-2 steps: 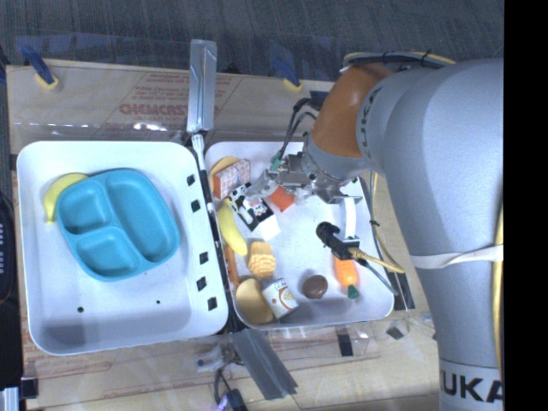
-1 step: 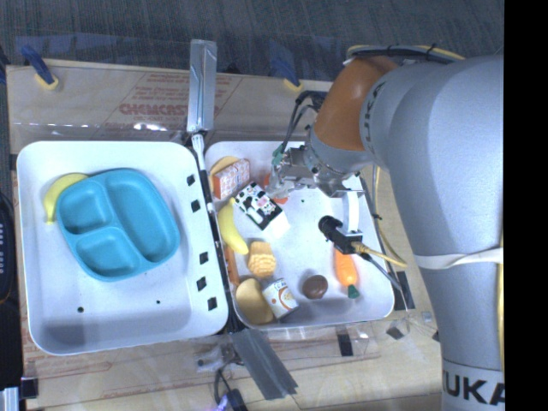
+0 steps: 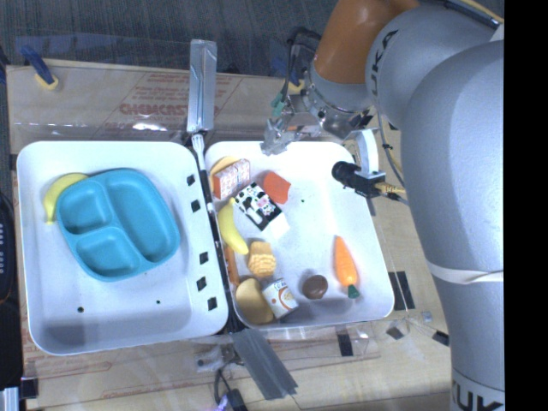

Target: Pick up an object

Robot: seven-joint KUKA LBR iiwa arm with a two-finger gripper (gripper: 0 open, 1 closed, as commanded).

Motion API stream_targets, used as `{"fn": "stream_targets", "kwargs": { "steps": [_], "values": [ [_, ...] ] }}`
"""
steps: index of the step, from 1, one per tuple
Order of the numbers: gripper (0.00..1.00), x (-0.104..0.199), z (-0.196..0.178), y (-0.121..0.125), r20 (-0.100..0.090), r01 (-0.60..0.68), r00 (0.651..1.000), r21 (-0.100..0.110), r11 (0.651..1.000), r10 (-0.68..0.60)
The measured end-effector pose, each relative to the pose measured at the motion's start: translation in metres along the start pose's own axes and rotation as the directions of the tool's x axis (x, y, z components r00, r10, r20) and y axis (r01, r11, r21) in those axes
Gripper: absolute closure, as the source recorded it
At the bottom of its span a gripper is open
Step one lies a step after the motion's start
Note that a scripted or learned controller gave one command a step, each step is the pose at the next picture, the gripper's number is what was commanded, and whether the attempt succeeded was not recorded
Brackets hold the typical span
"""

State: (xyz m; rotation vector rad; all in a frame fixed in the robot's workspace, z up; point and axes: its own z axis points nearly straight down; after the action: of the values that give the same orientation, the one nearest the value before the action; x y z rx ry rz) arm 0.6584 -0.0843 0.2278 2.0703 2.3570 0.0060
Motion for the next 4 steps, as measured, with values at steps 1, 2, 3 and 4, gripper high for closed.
{"fn": "stream_targets", "kwargs": {
  "steps": [1,2,3,4],
  "values": [
    [1.00,0.007,0.037,-0.005,0.000,-0.214,0.977,0.012,0.977,0.214],
    [0.00,0.007,0.037,-0.005,0.000,-0.213,0.977,0.012,0.977,0.213],
    [0.00,-0.025,0.126,-0.029,0.001,-0.151,0.989,-0.010,0.989,0.151],
    [0.00,-0.029,0.125,-0.031,0.006,0.108,0.994,-0.007,0.994,-0.108]
  ]
}}
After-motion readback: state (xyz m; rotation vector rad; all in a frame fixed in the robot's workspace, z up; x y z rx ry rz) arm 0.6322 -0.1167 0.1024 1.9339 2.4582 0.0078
